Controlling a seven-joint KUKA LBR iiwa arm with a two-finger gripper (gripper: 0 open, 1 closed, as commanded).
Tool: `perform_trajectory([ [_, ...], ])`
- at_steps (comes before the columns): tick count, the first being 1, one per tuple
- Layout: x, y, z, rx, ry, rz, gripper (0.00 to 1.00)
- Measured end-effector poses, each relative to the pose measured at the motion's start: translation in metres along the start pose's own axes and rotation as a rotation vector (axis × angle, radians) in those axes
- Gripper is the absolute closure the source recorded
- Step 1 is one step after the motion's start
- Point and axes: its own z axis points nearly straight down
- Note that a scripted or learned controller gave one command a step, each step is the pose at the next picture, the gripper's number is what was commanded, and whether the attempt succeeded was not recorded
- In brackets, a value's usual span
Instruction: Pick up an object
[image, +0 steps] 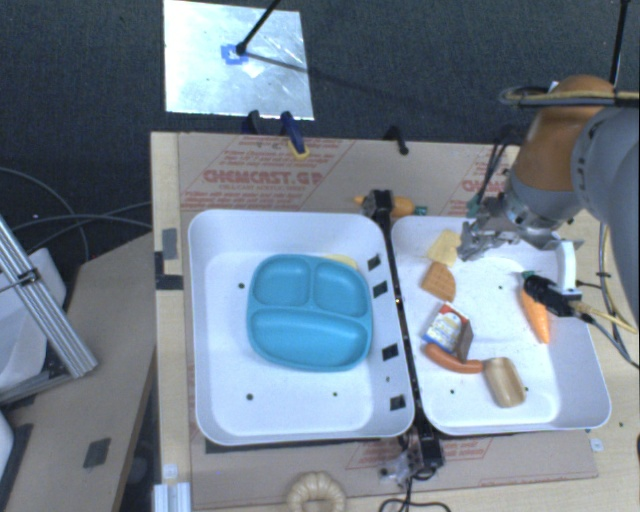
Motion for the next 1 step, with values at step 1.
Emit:
perform_trajectory([
  [1,0.0075,-0.0016,-0.0613,-0.002,0.0,-0.002,1.0],
])
